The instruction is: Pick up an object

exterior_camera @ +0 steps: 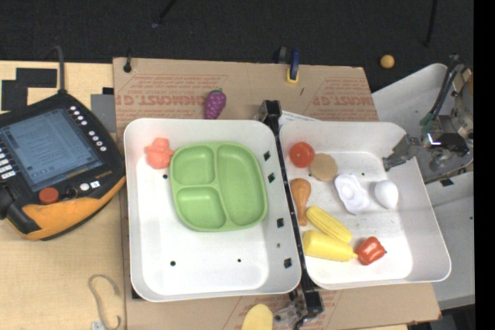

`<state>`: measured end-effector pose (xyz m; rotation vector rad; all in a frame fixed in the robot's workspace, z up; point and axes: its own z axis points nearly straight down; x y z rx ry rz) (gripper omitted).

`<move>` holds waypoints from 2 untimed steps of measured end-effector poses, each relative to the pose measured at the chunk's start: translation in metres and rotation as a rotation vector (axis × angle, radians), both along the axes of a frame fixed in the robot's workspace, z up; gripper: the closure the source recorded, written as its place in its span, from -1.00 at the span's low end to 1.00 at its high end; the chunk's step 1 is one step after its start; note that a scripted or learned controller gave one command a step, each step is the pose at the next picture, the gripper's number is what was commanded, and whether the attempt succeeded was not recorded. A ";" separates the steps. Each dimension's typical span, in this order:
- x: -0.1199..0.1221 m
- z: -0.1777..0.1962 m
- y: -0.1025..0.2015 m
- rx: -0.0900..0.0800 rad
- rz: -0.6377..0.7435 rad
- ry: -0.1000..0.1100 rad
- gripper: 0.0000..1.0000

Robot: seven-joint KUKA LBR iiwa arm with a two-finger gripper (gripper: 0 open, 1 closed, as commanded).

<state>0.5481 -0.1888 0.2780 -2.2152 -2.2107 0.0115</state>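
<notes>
**Gripper at right bin edge, nothing picked yet**

Gripper (433, 147) parked over the right rim of the right bin (418, 263), at the far-right side of the frame. Can't tell its state: too small and cluttered with cabling to read. No object seen in it.

Pick candidates all resting on the right bin floor:
- white egg (385, 194), nearest the gripper, just left of it
- white lumpy toy (351, 193), touching or nearly touching the egg
- tan round piece (324, 166) and red tomato (302, 154) toward the back left
- orange carrot-like piece (300, 191) against the left wall
- corn cob (329, 222) lying on a yellow block (326, 247), red pepper (370, 250) just beside them at the front

Left bin (147, 259) carries a green divided plate (218, 186), compartments bare, plus a pink toy (158, 154) in the back left corner. Outside the bins: purple grapes (214, 103) on the cardboard behind, yellow item (257, 316) at the front edge, teach pendant (54, 158) on the bench to the left.

Progress judgement: zero. No grasp, no lift, no descent into the bin evident. Left to do: choose target, move over it, drop, close, lift clear. Egg looks the shortest reach, but smooth and round, likely to slip.
</notes>
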 end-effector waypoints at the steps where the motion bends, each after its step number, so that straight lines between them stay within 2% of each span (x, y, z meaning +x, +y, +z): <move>1: 0.002 0.007 0.000 -0.002 0.002 -0.012 -1.00; 2: -0.003 -0.038 0.003 -0.001 0.004 -0.008 -1.00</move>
